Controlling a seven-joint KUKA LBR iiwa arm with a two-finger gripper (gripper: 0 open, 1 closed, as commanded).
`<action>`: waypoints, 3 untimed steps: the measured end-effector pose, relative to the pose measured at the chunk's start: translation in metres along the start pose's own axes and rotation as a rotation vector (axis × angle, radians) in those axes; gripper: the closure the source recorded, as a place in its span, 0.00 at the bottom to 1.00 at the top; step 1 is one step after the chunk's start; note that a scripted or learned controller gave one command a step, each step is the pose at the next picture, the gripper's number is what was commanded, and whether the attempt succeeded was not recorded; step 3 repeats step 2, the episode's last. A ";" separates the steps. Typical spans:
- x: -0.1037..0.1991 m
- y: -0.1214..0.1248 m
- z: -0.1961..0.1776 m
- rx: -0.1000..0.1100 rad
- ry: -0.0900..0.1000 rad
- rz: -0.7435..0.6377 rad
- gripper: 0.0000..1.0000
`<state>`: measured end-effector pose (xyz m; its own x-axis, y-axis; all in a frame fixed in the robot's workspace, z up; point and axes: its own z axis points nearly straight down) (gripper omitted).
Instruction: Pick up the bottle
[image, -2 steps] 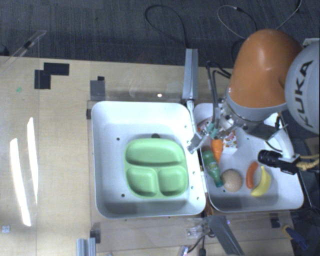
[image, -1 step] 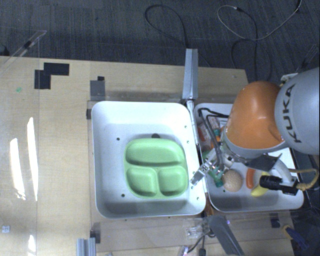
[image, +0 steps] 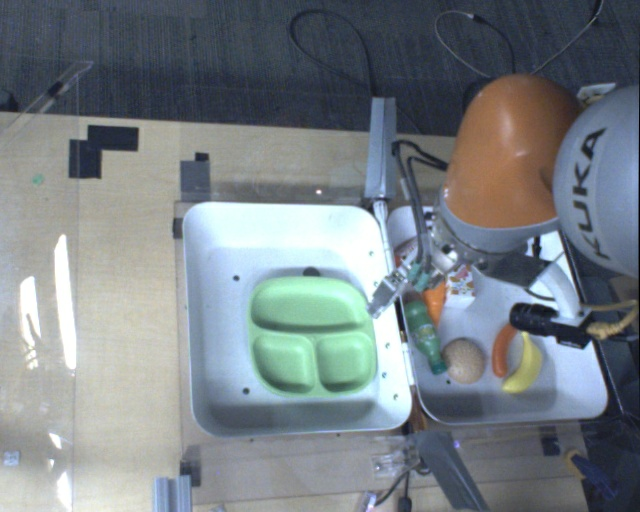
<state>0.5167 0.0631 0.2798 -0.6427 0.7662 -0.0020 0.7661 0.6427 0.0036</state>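
the green plastic bottle (image: 423, 335) lies slanted in the right bin (image: 560, 405), near its left wall, beside a round brown ball (image: 464, 360). gripper (image: 400, 285) hovers above it; grip state unclear.

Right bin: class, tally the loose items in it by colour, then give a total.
Green: 1, bottle
Orange: 2, carrot, pepper
Yellow: 1, banana
Brown: 1, round item
White: 1, packet
Total: 6

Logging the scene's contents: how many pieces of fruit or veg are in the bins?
3, all in the right bin: carrot near the pincer, chili beside the banana. The arm may hide more.
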 end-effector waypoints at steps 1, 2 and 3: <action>0.009 -0.031 0.098 0.004 0.002 0.139 0.00; -0.017 -0.051 0.097 0.001 0.002 -0.220 0.00; -0.017 -0.051 0.097 0.001 0.002 -0.220 0.00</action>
